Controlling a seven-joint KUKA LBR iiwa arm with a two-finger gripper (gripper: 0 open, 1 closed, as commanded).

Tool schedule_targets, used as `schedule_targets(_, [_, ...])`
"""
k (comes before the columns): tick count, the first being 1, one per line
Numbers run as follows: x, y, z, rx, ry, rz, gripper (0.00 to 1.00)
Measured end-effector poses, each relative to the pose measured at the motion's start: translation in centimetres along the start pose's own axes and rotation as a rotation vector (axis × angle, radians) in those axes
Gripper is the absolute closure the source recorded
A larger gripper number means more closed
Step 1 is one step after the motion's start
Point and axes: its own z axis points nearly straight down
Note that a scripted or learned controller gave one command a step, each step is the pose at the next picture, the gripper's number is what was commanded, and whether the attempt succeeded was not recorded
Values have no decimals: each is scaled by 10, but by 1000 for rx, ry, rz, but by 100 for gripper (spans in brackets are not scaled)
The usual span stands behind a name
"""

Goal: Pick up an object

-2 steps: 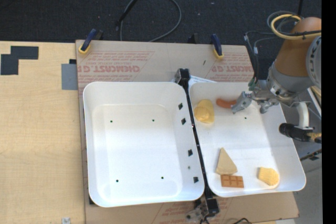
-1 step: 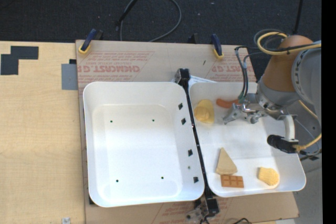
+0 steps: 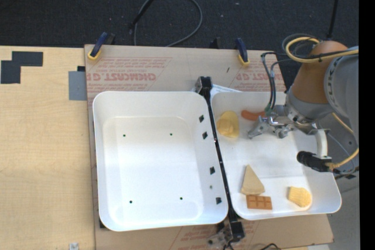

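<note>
Inside right bin [image 3: 328,203]: five food pieces; tool [image 3: 256,130] low among them, grip state unclear.

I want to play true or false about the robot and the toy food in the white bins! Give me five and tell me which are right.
1. All the toy food lies in the right bin. True.
2. The gripper hangs over the left bin. False: it is over the right bin, near its far end.
3. The brown waffle piece lies right next to the tan wedge. True.
4. The orange-red piece sits at the near end of the bin. False: it is at the far end, beside the gripper.
5. The yellow lumpy piece lies close to the divider between the bins. True.
</note>
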Motion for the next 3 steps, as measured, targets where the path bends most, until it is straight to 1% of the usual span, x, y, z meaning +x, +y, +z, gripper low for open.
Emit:
schedule_targets(1, [0, 0, -10, -1, 0, 1, 100])
schedule_targets(2, [5, 3, -54, -4, -1, 1, 100])
schedule_targets(3, [8, 6, -116, -5, -1, 1, 100])
